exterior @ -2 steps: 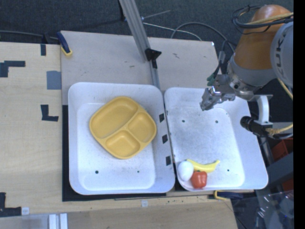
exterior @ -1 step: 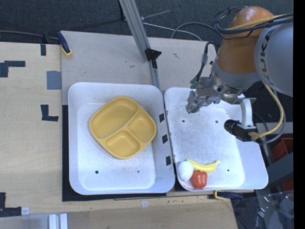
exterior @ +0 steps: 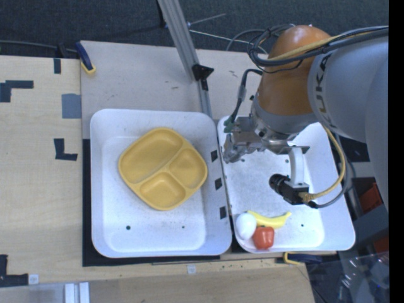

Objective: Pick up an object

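Note:
Three small objects lie together at the front left corner of the right bin: a white ball, a yellow banana and a red pepper-like piece. My gripper hangs over the left side of that bin near its back, well behind the three objects and apart from them. The wrist and the orange-banded arm cover the back half of the bin. In the left bin rests a yellow divided plate.
A slanted metal bar crosses the bench behind the bins. A black cable and connector hang from the wrist over the right bin's middle. A ridge separates the two bins.

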Robot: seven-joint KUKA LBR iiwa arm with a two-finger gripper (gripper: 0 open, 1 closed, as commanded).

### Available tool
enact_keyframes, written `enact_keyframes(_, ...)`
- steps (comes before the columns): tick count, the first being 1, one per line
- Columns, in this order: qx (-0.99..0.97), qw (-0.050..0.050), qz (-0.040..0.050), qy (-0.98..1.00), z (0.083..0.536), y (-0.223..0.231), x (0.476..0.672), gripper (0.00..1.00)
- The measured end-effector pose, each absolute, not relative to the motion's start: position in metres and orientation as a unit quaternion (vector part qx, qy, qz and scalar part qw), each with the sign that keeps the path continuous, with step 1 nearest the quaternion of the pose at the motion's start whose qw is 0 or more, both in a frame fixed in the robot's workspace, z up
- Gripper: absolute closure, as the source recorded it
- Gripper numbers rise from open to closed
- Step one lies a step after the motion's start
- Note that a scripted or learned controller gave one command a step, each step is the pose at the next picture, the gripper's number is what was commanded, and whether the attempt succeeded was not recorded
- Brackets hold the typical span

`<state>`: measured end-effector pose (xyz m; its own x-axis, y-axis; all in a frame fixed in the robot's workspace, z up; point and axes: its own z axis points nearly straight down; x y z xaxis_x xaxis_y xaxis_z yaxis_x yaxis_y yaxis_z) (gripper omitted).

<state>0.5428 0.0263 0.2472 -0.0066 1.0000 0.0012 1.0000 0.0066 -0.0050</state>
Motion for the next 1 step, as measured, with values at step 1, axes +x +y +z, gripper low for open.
enact_keyframes(1,-0.705,0.002,0.0015,-0.709,0.2362,0.0719,0.5225,1.0)
